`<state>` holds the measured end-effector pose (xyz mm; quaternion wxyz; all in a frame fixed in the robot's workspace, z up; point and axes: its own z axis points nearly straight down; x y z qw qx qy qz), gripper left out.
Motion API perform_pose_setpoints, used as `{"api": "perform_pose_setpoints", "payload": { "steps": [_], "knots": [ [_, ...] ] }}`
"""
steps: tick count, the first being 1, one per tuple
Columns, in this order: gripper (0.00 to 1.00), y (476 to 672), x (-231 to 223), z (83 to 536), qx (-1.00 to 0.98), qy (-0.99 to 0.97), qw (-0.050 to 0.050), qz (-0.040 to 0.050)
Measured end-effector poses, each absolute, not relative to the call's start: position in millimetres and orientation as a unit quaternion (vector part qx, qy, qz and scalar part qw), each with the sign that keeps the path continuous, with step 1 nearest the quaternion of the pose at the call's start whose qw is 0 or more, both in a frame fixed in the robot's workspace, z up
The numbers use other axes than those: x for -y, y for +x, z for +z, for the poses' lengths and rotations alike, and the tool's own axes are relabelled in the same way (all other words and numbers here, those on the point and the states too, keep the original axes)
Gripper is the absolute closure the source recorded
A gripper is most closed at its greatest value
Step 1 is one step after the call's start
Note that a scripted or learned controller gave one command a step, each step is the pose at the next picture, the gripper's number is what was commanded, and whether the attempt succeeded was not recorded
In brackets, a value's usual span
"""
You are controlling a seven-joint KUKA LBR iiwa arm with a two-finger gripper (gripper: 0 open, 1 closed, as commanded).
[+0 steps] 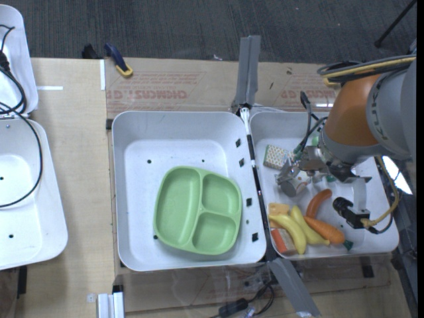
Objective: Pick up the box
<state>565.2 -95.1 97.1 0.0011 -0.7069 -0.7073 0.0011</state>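
Observation:
The box (274,156) is small and pale with a speckled face. It lies in the right bin (311,116), near that bin's left wall and towards the back. My gripper (289,179) hangs low in the same bin, just in front and to the right of the box, close to it. Nothing shows in its grasp. The grey arm with its orange band (358,114) reaches in from the right and hides the bin's back right part.
In front of the gripper lie yellow bananas (293,226), an orange carrot (324,230) and a red sausage-like piece (318,201). The left bin (132,144) holds a green divided plate (199,211). A grey post (248,71) stands between the bins.

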Motion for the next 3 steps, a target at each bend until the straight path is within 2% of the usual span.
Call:
{"api": "perform_pose_setpoints", "payload": {
  "steps": [1, 2, 3],
  "knots": [
    [0.00, 625.4, 95.4, 91.4, 0.620, -0.785, 0.000, 0.0011],
    [1.00, 625.2, 95.8, 100.2, 0.620, -0.784, 0.000, 0.0021],
    [1.00, 631.3, 24.8, 190.8, 0.694, -0.720, 0.000, 0.0016]
  ]
}}
